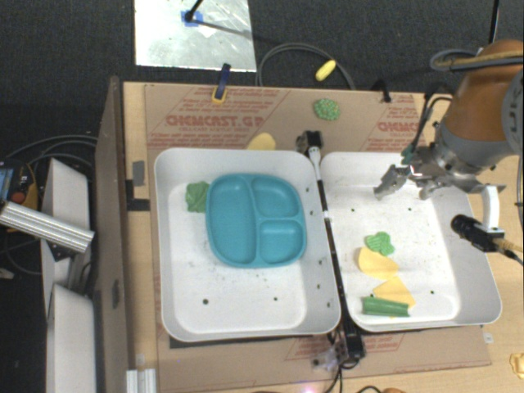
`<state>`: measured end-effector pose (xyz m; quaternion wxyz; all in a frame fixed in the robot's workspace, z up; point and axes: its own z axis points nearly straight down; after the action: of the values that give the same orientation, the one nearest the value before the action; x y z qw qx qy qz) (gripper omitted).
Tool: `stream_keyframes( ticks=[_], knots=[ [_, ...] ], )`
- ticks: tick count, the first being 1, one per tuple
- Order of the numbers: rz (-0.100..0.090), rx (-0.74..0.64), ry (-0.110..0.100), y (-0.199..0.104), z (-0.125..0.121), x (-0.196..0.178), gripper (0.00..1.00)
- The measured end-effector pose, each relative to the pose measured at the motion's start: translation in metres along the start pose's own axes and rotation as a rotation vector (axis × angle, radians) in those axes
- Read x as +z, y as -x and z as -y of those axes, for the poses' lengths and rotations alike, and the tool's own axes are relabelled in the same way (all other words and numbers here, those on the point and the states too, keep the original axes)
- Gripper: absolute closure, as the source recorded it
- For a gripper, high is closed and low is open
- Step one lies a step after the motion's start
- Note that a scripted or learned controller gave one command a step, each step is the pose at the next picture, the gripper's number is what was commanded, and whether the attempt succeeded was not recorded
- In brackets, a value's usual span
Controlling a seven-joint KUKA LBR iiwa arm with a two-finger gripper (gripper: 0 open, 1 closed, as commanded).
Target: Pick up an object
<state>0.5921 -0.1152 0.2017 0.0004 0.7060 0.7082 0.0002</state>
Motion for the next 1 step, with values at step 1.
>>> stream_keyframes(
  ticks=[1],
  knots=[
    [-0.002,0.002,-0.006,-0.0096,0.048,0.1231,0.0]
  ],
)
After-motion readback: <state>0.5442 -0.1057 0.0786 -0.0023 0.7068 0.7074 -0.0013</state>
